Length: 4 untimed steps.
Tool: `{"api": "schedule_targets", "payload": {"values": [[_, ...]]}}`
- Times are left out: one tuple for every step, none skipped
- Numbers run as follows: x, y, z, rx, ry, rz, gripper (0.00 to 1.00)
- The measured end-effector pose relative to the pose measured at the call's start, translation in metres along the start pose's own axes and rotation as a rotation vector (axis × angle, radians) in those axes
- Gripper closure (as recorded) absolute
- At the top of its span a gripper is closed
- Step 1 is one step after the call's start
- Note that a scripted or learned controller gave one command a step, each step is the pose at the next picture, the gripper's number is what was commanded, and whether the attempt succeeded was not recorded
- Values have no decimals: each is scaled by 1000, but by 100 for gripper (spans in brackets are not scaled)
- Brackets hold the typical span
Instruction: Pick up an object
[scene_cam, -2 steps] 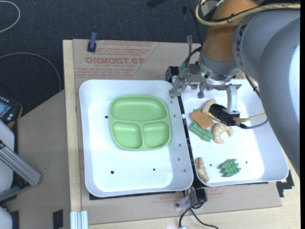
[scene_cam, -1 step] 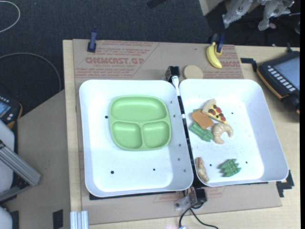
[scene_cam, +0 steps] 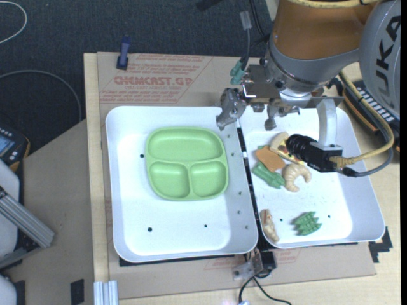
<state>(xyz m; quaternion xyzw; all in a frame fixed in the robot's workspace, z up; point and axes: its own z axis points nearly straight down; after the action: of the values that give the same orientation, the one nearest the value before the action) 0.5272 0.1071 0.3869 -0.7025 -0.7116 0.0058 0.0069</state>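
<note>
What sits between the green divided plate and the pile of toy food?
In the camera view, the two white bins' touching rims separate the green three-compartment plate from the toy food pile.

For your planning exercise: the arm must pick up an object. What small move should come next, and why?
Probably shift the gripper toward the right bin and lower it over the food pile. It hangs above the bins' shared edge with nothing seen between its fingers, and the small items lie in that bin.

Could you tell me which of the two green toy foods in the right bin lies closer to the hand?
The longer green piece beside the croissant; it lies up the bin toward the hand, while the other green piece sits near the front edge.
</note>
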Motion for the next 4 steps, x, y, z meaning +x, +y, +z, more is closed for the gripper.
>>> {"api": "schedule_targets", "payload": {"values": [[76,-50,29,-10,0,1,0],[71,-47,16,-18,-1,9,100],[72,-46,6,-19,-1,8,100],[73,-46,-5,-21,-1,6,100]]}}
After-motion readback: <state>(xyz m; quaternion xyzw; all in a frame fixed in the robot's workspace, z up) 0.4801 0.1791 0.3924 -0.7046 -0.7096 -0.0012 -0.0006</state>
